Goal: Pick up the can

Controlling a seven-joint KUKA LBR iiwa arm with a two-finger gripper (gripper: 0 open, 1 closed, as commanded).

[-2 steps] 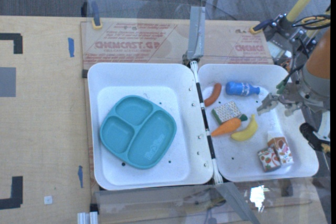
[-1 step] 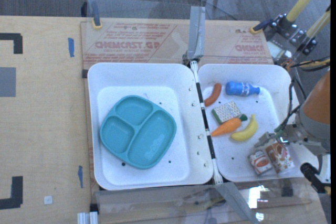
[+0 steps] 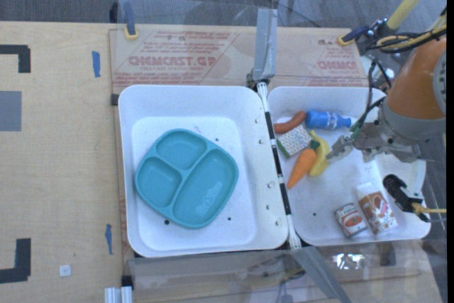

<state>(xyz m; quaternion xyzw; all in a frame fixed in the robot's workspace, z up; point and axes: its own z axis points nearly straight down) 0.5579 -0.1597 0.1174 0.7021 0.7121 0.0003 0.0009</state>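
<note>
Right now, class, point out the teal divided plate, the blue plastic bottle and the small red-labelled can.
Teal divided plate (image 3: 186, 178), camera view: on its central ridge.
Blue plastic bottle (image 3: 327, 120), camera view: on its body.
Small red-labelled can (image 3: 350, 219), camera view: on its label side.

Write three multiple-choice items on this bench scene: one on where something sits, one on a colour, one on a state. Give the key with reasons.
1. Where does the divided plate lie?
A. In the left bin
B. In the right bin
C. On the bench outside the bins

2. What colour is the bottle?
A. Red
B. Blue
C. Green

3. How is the can placed?
A. Between the gripper's fingers
B. On the plate
C. Lying in the right bin, apart from the gripper

Key: 1 A, it rests inside the left bin. 2 B, its body is blue. 3 C, it sits low in the right bin, while the gripper is up by the banana.
</note>
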